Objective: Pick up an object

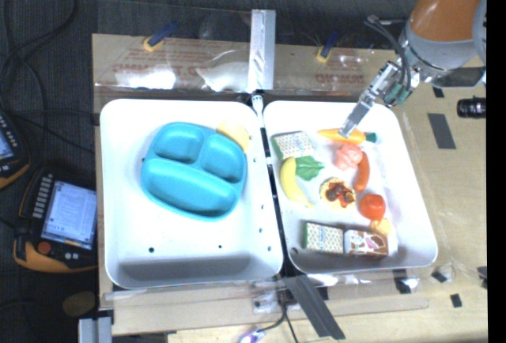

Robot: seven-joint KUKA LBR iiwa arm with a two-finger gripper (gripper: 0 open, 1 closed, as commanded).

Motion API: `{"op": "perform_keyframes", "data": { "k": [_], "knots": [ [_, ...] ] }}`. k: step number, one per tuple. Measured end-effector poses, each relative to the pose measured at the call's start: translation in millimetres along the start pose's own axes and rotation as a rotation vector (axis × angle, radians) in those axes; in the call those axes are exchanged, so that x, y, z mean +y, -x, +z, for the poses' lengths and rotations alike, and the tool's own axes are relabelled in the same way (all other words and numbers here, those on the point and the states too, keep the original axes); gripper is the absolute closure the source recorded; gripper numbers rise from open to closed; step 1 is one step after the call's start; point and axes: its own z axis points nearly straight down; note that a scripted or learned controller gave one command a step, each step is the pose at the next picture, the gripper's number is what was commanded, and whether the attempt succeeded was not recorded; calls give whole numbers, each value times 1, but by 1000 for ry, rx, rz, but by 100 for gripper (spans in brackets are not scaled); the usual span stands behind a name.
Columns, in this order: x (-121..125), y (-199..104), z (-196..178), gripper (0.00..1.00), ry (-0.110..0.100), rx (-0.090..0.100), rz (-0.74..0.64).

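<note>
My gripper hangs over the far part of the right bin, its two fingers drawn together into one narrow tip. That tip sits at an orange carrot and just above a pink toy; nothing shows between the fingers. Close by lie a red-orange sausage, a red tomato, a yellow banana with a green leaf, a round pizza-like piece and a patterned box.
Two small cartons lie along the right bin's near wall. The left bin holds a blue divided plate and a yellow piece at its far right corner. A metal divider stands behind the bins.
</note>
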Motion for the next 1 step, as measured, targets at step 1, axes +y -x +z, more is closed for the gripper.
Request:
{"op": "perform_keyframes", "data": {
  "k": [1],
  "knots": [
    [14,19,137,0,-2,3,280]
  ]
}}
